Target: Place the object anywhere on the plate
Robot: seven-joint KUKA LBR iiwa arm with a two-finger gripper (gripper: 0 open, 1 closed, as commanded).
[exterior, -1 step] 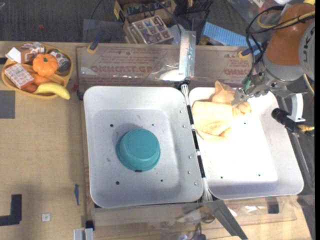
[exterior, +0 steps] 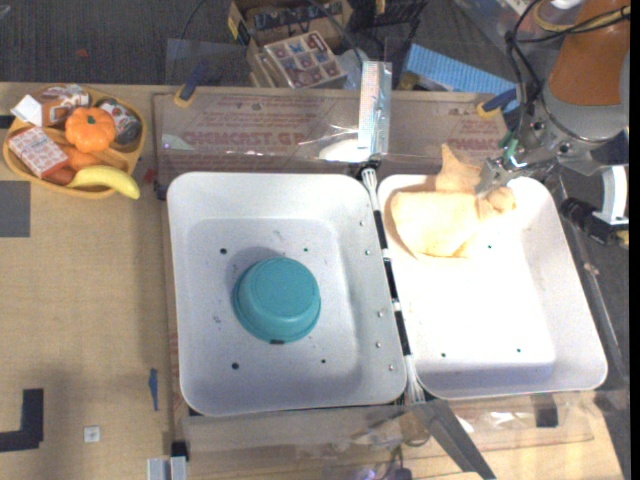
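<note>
Item 1, my gripper (exterior: 493,180): stood in the upper right of the frame, over the far edge of the right-hand bin (exterior: 520,368). Its tips lay against the upper right corner of a pale yellow cloth (exterior: 437,220). Whether the tips were spread or closed on the fabric I could not tell; they were too small and dark against the cloth.

Item 2, the pale yellow cloth: the object to be moved, as I judged it. It lay crumpled in the upper left part of the right-hand bin, one flap riding up over the far rim, probably because it was bunched against the bin wall. Soft goods of this kind would sag and trail if lifted by a corner.

Item 3, the teal plate (exterior: 278,299): round, set near the middle of the left-hand bin (exterior: 200,228), well apart from the cloth and across the divide between the bins. It bore nothing, so I judged the placing not yet done.

Item 4, a yellow dish of toy food (exterior: 70,146): upper left of the frame, on the bench outside both bins; a small pumpkin (exterior: 91,129) and a banana (exterior: 106,179) were legible. No part in the task.

Item 5, a cardboard box (exterior: 290,28): beyond the bins, top centre.
</note>
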